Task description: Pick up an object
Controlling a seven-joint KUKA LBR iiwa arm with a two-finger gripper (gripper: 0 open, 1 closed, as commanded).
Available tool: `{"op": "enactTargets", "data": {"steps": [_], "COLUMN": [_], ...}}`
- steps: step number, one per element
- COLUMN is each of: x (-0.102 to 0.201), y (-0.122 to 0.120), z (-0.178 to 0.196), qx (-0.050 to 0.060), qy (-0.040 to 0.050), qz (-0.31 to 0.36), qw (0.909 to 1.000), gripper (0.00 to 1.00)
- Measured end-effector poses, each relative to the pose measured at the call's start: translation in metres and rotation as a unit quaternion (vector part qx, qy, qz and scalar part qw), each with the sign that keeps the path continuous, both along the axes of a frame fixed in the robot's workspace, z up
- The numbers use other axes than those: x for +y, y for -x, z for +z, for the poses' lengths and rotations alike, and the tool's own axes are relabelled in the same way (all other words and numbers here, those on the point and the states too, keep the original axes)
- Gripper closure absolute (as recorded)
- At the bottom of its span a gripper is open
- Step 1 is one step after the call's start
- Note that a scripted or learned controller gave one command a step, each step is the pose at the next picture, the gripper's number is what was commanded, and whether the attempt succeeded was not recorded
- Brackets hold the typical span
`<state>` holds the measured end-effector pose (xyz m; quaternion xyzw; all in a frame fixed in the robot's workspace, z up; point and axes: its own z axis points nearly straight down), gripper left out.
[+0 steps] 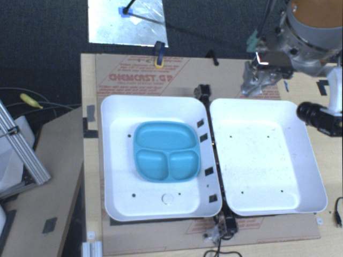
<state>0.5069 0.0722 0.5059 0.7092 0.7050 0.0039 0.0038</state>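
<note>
A light blue divided plate [165, 158] with three compartments lies flat in the middle of the left bin [115, 143]. A small faint round clear thing [168, 198] rests on that bin's floor, just in front of the plate. My gripper [256, 85] hangs beyond the back left corner of the right bin [300, 197], over the cardboard, well away from the plate. Nothing is seen in its grasp.
The two white bins sit side by side on a cardboard sheet [139, 76], joined by black clips along the middle. A black camera body [317, 116] juts in at the right bin's far right edge. A shiny sheet [127, 15] lies behind the bench.
</note>
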Motion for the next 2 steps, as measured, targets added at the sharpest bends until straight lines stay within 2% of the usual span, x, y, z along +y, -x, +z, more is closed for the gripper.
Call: {"op": "enactTargets", "data": {"steps": [1,2], "x": [-0.027,-0.049], "y": [0.01,0.02], "z": [-0.077,-0.104], "qx": [0.008,0.005], "qy": [0.0006,0.0002], "qz": [0.002,0.002], "qw": [1.0,1.0], "gripper": [1.0,1.0]}}
